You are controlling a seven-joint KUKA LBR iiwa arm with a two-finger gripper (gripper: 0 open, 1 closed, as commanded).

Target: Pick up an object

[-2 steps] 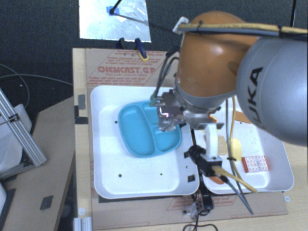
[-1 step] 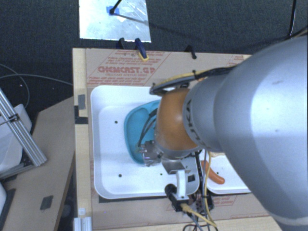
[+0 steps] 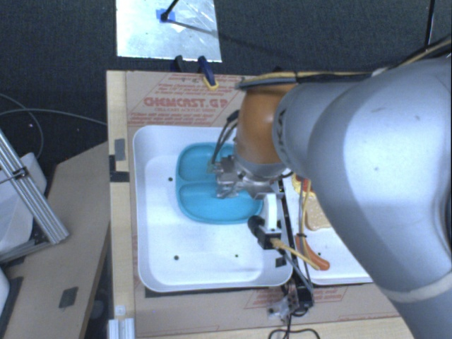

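The big grey robot arm with the orange band [image 3: 258, 119] is reaching in from the right and is leaning down over the left shallow white plastic bin [image 3: 159, 189]. Inside that bin a flat blue plastic dish with a line across its middle [image 3: 198, 189] is lying near the right side, a bit toward the back. It is lying flat on the bin's floor, so it looks like it is just waiting there to be picked up. The arm is pointing nearly straight down, and I think that is so the hand [image 3: 226, 182] can come at the dish from above. The hand is hanging right over the right part of the blue dish, and its metal tip seems to be touching the dish or sitting just above it. I cannot tell whether the hand is spread apart or closed together, because the wrist is covering much of it and the tip is small and blurry. I cannot see the dish being gripped, so I think the picking up is not done yet. In the right white bin [image 3: 346, 270] some orange and tan things [image 3: 314, 217] are lying beside the arm. Both bins are sitting on a brown cardboard sheet with red letters [image 3: 176, 97] on the surface.
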